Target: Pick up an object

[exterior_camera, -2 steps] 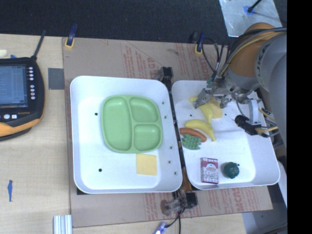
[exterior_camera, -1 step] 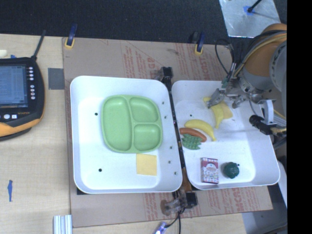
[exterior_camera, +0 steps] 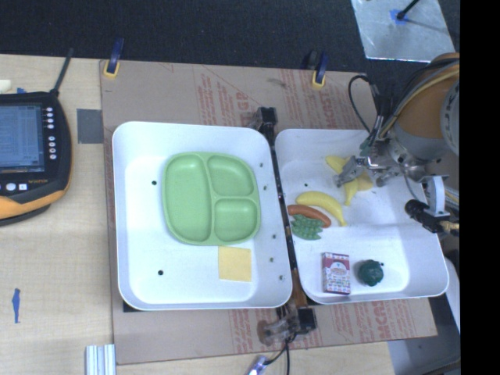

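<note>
At the far left of the frame an orange-edged teach pendant (exterior_camera: pixel 27 151) lies on the pale wooden bench (exterior_camera: pixel 55 287), well apart from the work. Right of it, a brown cardboard sheet (exterior_camera: pixel 195 92) held by clamps at its top edge carries the two bins. The left bin (exterior_camera: pixel 133 209) holds a green divided plate (exterior_camera: pixel 211 198) near its centre and a yellow cheese-like square (exterior_camera: pixel 235 263) just below the plate; none of these looks involved in the pick. The right bin (exterior_camera: pixel 422 244) holds the likely targets: a yellow banana (exterior_camera: pixel 322 204) just beside a red sausage (exterior_camera: pixel 308 213) and a green leafy toy (exterior_camera: pixel 306 226) in its left-centre, a small red-and-white carton (exterior_camera: pixel 336 273) and a dark green round object (exterior_camera: pixel 369 273) along its lower edge, and another yellow piece (exterior_camera: pixel 337 164) in its upper part. The gripper (exterior_camera: pixel 361 172) is low over that upper part, close above the yellow pieces there, but whether its tips are spread or closed cannot be told, and nothing is visibly clamped. The pick therefore appears not yet done: closing on an item and lifting it remain. Dark carpet (exterior_camera: pixel 195 14) fills the top of the frame, with a grey plate (exterior_camera: pixel 398 18) at the upper right.
</note>
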`<state>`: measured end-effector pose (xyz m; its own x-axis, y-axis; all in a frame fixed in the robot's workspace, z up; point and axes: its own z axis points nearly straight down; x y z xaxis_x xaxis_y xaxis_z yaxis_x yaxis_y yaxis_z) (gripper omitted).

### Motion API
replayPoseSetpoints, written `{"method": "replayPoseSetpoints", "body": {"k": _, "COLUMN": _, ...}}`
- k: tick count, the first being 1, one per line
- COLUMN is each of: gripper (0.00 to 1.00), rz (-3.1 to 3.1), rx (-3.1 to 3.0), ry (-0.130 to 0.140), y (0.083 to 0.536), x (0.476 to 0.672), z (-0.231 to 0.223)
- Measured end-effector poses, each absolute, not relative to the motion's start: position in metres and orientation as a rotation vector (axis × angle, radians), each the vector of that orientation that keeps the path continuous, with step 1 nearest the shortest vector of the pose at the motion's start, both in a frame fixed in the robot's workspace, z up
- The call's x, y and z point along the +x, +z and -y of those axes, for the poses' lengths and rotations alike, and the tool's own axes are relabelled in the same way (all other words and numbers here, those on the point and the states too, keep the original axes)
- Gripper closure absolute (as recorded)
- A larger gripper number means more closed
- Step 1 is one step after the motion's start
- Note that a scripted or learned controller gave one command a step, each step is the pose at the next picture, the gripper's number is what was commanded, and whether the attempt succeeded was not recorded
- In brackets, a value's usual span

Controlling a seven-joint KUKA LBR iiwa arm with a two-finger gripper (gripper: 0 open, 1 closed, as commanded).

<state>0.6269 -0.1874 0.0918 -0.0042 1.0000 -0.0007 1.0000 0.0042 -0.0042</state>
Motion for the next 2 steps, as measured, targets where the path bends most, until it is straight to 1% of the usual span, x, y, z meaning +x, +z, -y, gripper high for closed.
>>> {"method": "replayPoseSetpoints", "body": {"k": 1, "gripper": 0.0, "rz": 2.226, "rx": -2.215, "ry": 0.004, "y": 0.092, "x": 0.656, "z": 0.155}}
{"method": "replayPoseSetpoints", "body": {"k": 2, "gripper": 0.0, "rz": 2.222, "rx": -2.218, "ry": 0.005, "y": 0.092, "x": 0.628, "z": 0.206}}
